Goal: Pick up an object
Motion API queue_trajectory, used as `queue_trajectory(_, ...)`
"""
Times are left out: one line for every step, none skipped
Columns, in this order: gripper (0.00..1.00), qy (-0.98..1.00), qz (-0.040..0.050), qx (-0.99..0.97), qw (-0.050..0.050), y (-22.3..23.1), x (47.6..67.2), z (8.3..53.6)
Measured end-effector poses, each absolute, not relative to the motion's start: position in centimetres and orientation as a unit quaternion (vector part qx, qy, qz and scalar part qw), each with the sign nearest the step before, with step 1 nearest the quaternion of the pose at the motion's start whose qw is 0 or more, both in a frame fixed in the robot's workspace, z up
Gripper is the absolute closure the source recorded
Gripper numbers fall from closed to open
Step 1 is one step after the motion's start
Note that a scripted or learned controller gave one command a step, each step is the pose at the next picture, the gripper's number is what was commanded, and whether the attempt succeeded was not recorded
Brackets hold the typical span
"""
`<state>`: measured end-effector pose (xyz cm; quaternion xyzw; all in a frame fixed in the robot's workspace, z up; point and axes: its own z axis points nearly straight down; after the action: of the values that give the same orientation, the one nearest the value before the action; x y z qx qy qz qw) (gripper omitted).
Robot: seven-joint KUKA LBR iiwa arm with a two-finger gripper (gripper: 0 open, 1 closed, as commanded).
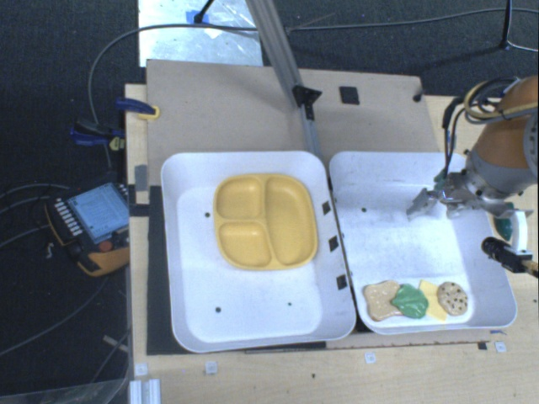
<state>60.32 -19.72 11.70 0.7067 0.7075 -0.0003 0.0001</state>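
Along the near wall of the right bin [396, 183] lie several small toy foods in a row: a tan toast-shaped piece [381, 300], a green leafy piece [411, 300], a yellow wedge [431, 296] and a round chip cookie [452, 297]. My gripper [435, 208] hovers over the far right part of that bin, well behind the row of foods. Its fingers are spread open with nothing between them. The grey and orange arm [505, 141] comes in from the right edge.
The left bin [189, 310] holds a yellow three-compartment plate [265, 222]. A metal pole [282, 57] slants over the far side of the bench. Cables and a handheld pendant [93, 221] lie on the floor to the left.
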Motion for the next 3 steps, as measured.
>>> queue_trajectory(0.0, 0.708, 0.0012, 0.707, 0.002, -19.7, 60.5, 8.6)
queue_trajectory(1.0, 0.708, 0.0022, 0.706, 0.005, -19.8, 60.7, 9.9)
queue_trajectory(1.0, 0.709, 0.0015, 0.706, 0.003, -19.7, 60.7, 14.3)
